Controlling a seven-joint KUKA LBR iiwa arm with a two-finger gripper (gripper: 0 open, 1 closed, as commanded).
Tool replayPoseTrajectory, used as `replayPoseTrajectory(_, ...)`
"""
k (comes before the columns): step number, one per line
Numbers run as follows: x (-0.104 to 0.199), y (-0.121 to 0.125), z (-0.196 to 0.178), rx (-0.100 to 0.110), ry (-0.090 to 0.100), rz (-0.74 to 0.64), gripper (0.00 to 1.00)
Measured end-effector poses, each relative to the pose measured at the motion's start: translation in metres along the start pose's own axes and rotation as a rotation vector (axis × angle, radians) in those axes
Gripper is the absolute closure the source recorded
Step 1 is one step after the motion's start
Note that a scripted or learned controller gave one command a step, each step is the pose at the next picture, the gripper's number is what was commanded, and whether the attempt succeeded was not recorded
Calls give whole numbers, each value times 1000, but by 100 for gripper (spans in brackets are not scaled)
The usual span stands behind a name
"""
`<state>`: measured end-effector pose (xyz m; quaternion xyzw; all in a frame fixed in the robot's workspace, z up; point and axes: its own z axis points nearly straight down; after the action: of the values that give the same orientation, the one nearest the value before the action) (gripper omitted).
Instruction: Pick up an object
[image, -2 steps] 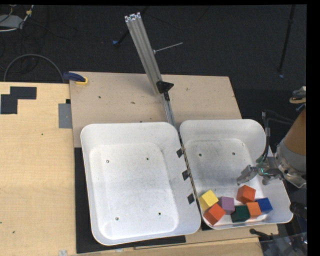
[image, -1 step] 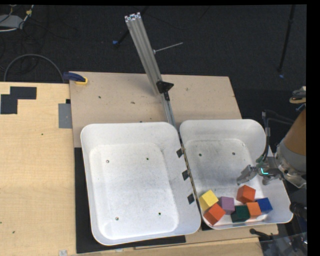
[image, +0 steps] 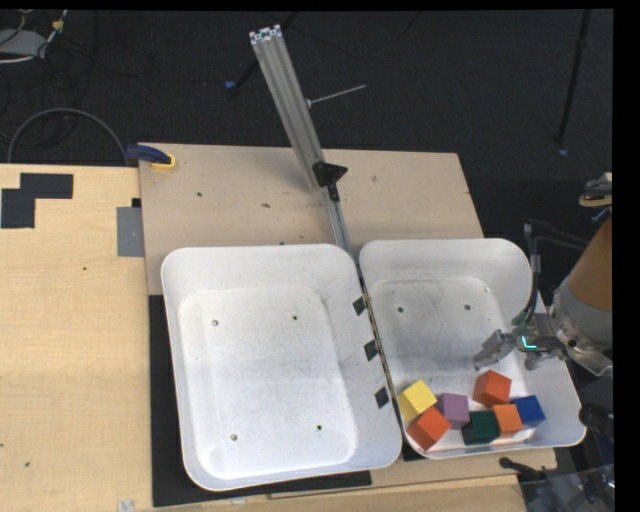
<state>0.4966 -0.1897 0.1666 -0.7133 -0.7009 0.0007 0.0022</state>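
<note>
Several coloured blocks lie bunched in the front corner of the right bin (image: 440, 262): a yellow block (image: 418, 397), a purple block (image: 455, 408), a red-orange block (image: 430, 428), a red block (image: 492, 388), a green block (image: 481, 428), an orange block (image: 508, 418) and a blue block (image: 529, 409). My gripper (image: 512, 353) hangs at the bin's right side, just above and behind the red block. It is open, with nothing between its fingers. The arm's orange band (image: 600, 270) is at the right edge.
The left bin (image: 190, 290) sits beside the right one, with black clips (image: 368, 349) along the shared rim. A slanted aluminium bar (image: 295, 115) rises behind the bins. The wooden bench (image: 60, 330) extends to the left.
</note>
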Motion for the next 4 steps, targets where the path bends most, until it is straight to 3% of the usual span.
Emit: replayPoseTrajectory(4,0,0,0,0,0,3,0)
